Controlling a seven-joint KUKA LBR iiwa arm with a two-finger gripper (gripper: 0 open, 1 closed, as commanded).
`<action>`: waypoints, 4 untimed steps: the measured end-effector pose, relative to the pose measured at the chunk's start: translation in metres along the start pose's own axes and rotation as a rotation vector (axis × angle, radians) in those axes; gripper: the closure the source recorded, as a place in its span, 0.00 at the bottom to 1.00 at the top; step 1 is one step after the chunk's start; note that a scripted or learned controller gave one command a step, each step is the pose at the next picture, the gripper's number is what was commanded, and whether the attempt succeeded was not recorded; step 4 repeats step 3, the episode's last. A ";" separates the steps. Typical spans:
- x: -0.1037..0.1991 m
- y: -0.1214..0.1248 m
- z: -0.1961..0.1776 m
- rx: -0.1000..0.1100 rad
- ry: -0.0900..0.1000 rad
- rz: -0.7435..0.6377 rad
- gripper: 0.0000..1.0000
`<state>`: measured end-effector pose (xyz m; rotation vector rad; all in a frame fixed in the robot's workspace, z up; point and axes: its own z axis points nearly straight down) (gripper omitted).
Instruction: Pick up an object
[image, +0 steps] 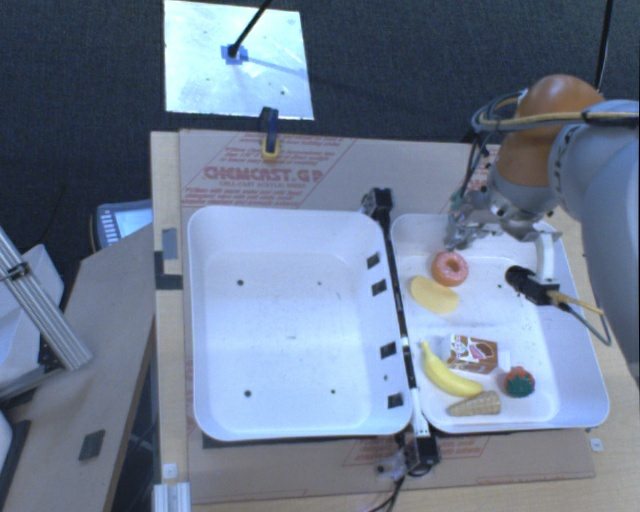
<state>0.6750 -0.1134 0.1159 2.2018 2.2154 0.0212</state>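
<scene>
The right bin (575, 400) holds several small toy foods. An orange-pink donut (450, 267) lies near the back, with a pale yellow oval piece (434, 295) just in front of it. Toward the front lie a yellow banana (446, 372), a small red-and-white carton (472, 353), a tan wedge (474, 405) and a red-and-green berry (518, 381). My gripper (462, 233) hangs low over the back of this bin, just behind and slightly right of the donut. Nothing shows between its tips.
The left bin (200, 400) sits beside the right one, divided by a rim with black clips (385, 290). A cardboard sheet (300, 165) lies under both bins. A yellow-and-black clamp (269, 135) stands at the back.
</scene>
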 end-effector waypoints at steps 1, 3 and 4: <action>0.000 0.001 -0.011 -0.002 0.000 0.000 1.00; 0.000 0.003 -0.033 -0.009 -0.001 -0.001 1.00; 0.000 0.003 -0.033 -0.009 -0.001 -0.001 1.00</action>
